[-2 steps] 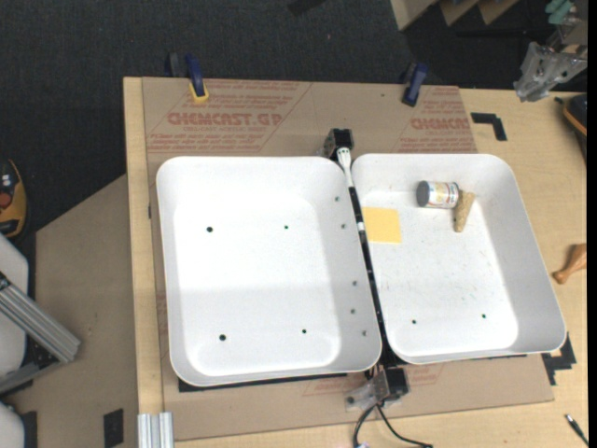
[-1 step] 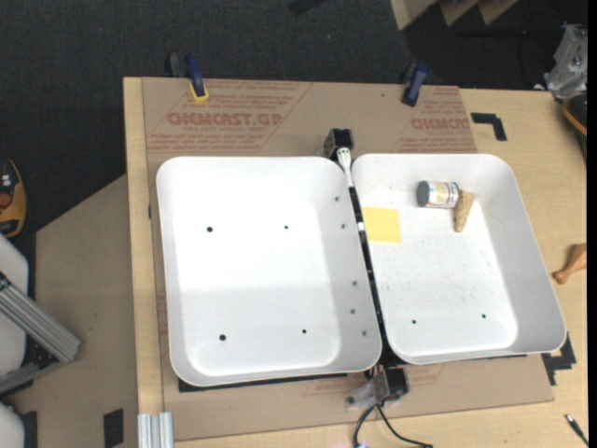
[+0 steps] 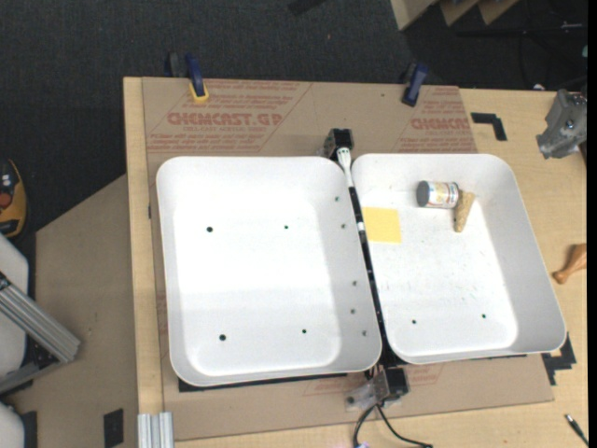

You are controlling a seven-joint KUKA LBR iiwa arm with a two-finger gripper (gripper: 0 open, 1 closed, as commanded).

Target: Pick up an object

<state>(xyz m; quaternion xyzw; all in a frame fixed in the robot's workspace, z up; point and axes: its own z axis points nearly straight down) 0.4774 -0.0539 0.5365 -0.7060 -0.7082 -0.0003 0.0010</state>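
- Lying on the left of the counter (image 3: 280, 110): a shallow white bin (image 3: 256, 264), its floor marked by a few small dark dots.
- Gripping the counter's far edge: two blue clamps, one (image 3: 196, 77) above the left bin, the other (image 3: 414, 83) above the right bin.
- Running between the two bins: a dark seam, with a small black fitting (image 3: 339, 143) at its far end and a cable plug (image 3: 384, 387) at its near end.
- Sitting on the right: a second white bin (image 3: 466, 297), touching the first along the seam.
- Lying flat in the right bin's far-left part, just beside the seam: a yellow square pad (image 3: 381, 224).
- Lying on its side toward the right bin's far wall: a small grey-capped bottle (image 3: 437, 194).
- Leaning just right of the bottle, touching or nearly touching it: a tan cork-like piece (image 3: 462, 212).
- Hanging at the far right edge, above the counter and clear of the bins: a grey metal gripper (image 3: 562, 127), holding nothing visible; cannot tell how wide its opening is.
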